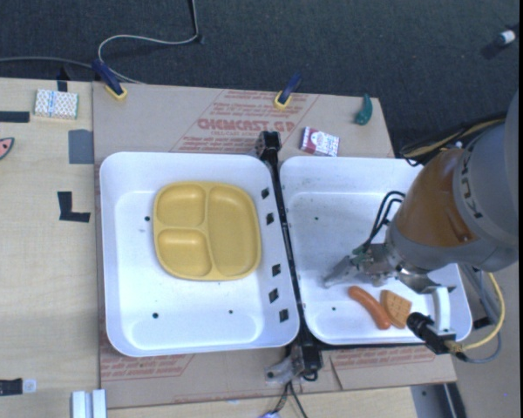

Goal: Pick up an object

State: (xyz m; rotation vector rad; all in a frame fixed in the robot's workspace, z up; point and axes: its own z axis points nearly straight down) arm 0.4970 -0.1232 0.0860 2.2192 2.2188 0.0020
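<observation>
In the right white bin (331, 190), near its front edge, lies an orange sausage-shaped piece (368, 306). A smaller orange-brown chunk (396, 304) sits just to its right. My gripper (338, 273) is low in this bin, pointing left, just up and to the left of the orange piece. Nothing shows in its grasp. A yellow plate (207, 230) with three compartments rests in the left white bin (122, 259).
A black divider (279, 233) with clips runs between the two bins. On the cardboard behind the bins lie a small red-and-white packet (318, 141) and a green item (364, 110). Yellow clamps (288, 94) hold the cardboard's far edge.
</observation>
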